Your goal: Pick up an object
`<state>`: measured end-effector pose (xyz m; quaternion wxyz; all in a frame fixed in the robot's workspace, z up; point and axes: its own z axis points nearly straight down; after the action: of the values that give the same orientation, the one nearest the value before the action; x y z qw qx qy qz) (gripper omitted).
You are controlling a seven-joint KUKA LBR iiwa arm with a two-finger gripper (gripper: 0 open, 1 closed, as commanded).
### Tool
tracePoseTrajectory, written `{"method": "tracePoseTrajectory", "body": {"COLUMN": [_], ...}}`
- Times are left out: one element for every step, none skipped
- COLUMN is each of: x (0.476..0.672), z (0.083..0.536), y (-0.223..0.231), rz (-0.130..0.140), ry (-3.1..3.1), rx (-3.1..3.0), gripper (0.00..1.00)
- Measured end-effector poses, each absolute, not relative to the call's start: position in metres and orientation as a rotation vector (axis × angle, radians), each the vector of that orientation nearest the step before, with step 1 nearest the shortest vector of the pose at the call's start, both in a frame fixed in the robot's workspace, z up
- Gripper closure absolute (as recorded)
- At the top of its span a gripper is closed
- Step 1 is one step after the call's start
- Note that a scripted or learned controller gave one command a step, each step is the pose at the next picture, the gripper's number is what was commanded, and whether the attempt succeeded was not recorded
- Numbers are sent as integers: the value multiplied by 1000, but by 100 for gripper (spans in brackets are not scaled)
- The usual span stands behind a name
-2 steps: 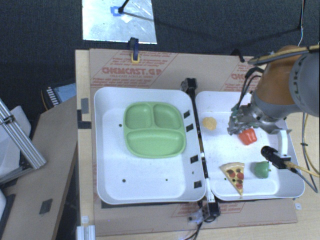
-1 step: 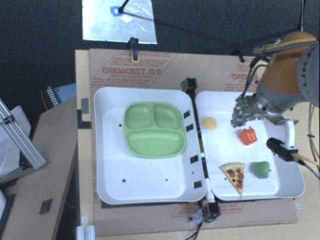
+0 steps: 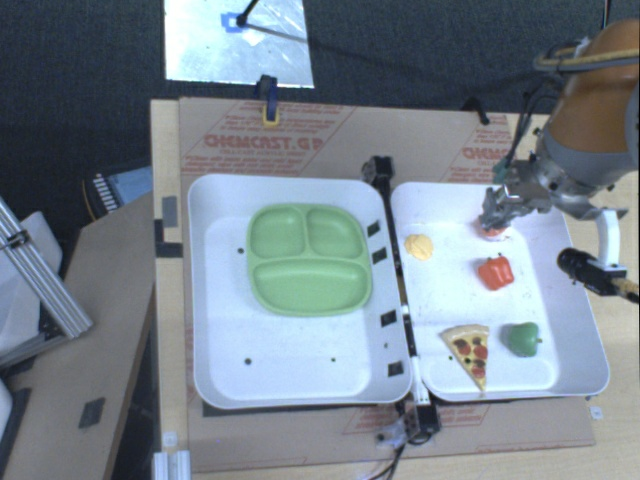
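In the right bin [image 3: 575,313] lie a yellow round piece [image 3: 419,247], a red pepper [image 3: 495,272], a green pepper [image 3: 522,339] and a pizza slice [image 3: 470,350]. My gripper [image 3: 496,218] hangs low at the bin's back, right over a small red and white object [image 3: 493,233] that peeks out below it. The fingers blend into the dark wrist, and whether they touch the object is unclear.
The left bin [image 3: 215,348] holds a green divided plate [image 3: 308,259]. A black clamp [image 3: 380,169] sits at the back between the bins. A dark fitting [image 3: 590,268] juts in at the right bin's right rim. The arm's grey body covers the back right corner.
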<state>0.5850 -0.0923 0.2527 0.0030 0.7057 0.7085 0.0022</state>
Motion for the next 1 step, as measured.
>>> {"method": "tracePoseTrajectory", "body": {"x": [586], "z": [297], "y": [-93], "rz": [6], "ry": [2222], "rx": [2213], "gripper": [100]}}
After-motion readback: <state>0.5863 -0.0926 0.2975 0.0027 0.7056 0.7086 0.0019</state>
